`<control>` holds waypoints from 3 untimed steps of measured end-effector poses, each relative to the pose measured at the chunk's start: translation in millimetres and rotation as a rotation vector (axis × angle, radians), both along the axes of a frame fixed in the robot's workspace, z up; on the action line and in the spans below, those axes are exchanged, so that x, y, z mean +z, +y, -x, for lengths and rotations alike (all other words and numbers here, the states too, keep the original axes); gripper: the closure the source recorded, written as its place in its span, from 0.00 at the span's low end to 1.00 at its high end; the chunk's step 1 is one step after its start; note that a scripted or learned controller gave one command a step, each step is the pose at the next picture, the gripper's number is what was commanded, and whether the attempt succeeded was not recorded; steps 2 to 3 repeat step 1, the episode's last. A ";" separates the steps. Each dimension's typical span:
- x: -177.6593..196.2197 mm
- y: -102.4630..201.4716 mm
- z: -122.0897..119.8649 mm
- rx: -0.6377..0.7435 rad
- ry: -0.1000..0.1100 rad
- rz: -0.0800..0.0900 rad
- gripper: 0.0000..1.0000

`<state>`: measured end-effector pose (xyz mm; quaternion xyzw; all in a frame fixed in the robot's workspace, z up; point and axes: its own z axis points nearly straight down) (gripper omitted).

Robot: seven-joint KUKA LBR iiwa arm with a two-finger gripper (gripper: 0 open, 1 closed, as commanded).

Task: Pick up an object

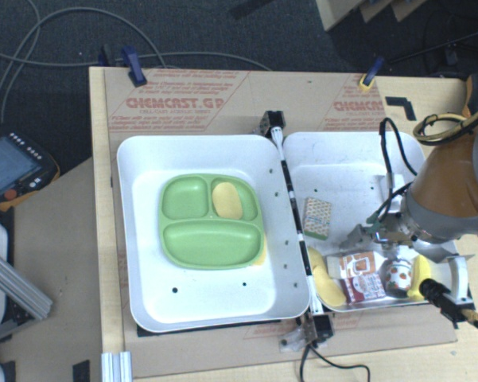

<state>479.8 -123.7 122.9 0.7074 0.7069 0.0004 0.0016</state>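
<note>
Right, arm's low over the right bin [346, 153], gripper [374, 233] near the red packet [359, 277] at the front edge. Can't tell the fingers' state. Packet looks light, flat, probably slippery; grab it across its narrow sides. Card [317, 216] lies nearby.

Two bins side by side on my bench, arm in from the right.

In the left bin [143, 213] I see a divided plate [211, 221] at its middle, with a small object [227, 200] in the plate's rear right compartment. In the right bin [342, 165] a packet [316, 217] lies near the dividing edge; nearer me a box [359, 277] sits between a flat round piece [328, 286] on its left and a ball [396, 274] on its right. The gripper [374, 233] hangs just behind the box.
</note>
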 end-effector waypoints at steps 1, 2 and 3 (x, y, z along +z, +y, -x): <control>-35.0 21.0 -4.0 0.000 -0.013 0.004 0.00; -35.0 21.0 -4.0 0.000 -0.013 0.004 0.00; -35.0 21.0 -4.0 0.000 -0.013 0.004 0.00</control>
